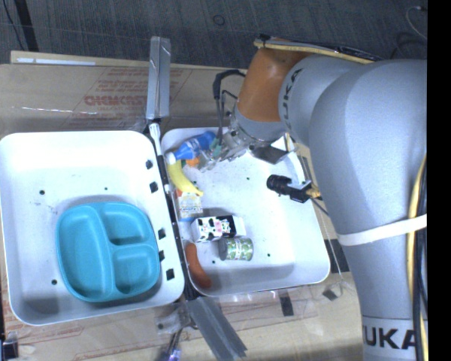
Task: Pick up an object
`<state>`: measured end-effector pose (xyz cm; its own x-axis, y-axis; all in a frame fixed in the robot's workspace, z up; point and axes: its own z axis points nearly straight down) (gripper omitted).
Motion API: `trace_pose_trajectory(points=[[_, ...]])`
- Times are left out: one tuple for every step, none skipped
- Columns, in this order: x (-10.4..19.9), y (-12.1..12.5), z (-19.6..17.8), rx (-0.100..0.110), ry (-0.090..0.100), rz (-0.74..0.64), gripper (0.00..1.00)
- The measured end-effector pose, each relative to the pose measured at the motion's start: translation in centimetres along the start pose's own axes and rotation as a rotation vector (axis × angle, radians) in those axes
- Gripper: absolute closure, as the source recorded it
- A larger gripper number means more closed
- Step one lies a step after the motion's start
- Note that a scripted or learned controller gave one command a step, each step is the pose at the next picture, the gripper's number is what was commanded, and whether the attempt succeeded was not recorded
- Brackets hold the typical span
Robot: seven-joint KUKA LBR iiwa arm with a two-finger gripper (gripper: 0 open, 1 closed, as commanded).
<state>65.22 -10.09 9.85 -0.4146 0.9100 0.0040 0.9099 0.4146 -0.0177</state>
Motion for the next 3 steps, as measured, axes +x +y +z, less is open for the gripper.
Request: trace_pose_trajectory(points=[[0.01, 0.00, 0.00, 0.001, 0.001, 0.000, 0.00], [-0.34, -0.04, 0.81, -0.002, 0.003, -0.026, 0.00], [0.02, -0.58, 0.64, -0.012, -0.010, -0.090, 0.00]])
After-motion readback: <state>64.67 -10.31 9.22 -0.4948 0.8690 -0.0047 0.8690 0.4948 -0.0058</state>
